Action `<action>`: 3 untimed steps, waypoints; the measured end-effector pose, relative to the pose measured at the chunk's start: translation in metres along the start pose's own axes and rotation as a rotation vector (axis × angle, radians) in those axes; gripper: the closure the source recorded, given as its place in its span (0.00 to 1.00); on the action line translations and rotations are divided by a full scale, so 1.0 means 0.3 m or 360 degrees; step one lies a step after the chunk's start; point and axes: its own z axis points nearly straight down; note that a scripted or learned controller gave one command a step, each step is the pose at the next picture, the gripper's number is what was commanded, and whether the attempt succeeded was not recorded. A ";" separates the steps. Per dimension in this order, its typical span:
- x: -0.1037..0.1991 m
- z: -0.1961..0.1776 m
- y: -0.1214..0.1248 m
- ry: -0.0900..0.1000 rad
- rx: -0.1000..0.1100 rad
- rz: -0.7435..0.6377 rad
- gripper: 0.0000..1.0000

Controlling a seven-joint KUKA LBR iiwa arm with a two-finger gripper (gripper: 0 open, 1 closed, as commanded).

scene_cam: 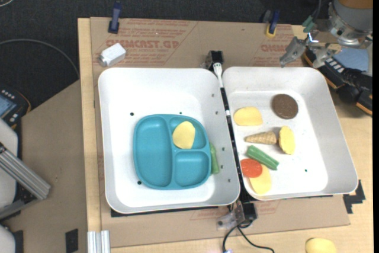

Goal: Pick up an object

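Gripper [308, 47] hangs at 1 o'clock above the right bin [337, 145]; can't tell its grip. That bin has six food toys: brown cookie [285, 106], cone [262, 138], green pod [262, 157], tomato [251, 168], and more yellow bits. Left bin's teal tray [155, 154] carries one yellow piece [184, 135].

- We see two white bins [160, 198] that look like smooth plastic with a soft shine.
- The teal divided plate [155, 157] looks like matt plastic.
- The board [177, 41] under the bins looks like brown cardboard, dull and printed.
- The toy foods, such as the brown disc [285, 106], look like smooth plastic.
- The gripper [299, 50] looks like grey metal.
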 end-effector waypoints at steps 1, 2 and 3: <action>-0.242 -0.053 0.020 -0.0009 -0.0011 0.0008 0.00; -0.226 -0.049 0.022 -0.0004 -0.0006 -0.0001 0.00; -0.129 0.571 -0.093 0.0008 0.0022 0.0001 0.00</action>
